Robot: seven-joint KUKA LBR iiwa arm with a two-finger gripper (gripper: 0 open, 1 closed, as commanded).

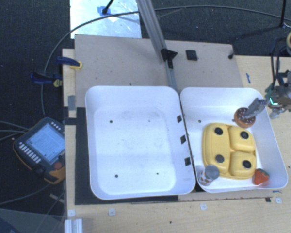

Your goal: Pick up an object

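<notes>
Gripper reaches in from the right, over the far right part of the right bin, tip just at or touching a small brown ring w/ pale specks, prob. a toy donut. Whether it's actually touching: can't tell. Fingers: can't tell if wide or narrow; nothing visibly between them.

Other candidates in the same bin: yellow 4-compartment tray mid-bin, small grey cup-like item at its near left corner, red strawberry-like piece at near right. Left bin holds 0 items.

Judgement: to do the grasp well, centre over the donut, straddle its rim, keep off the tray edge just beside it, close fully before lifting.
</notes>
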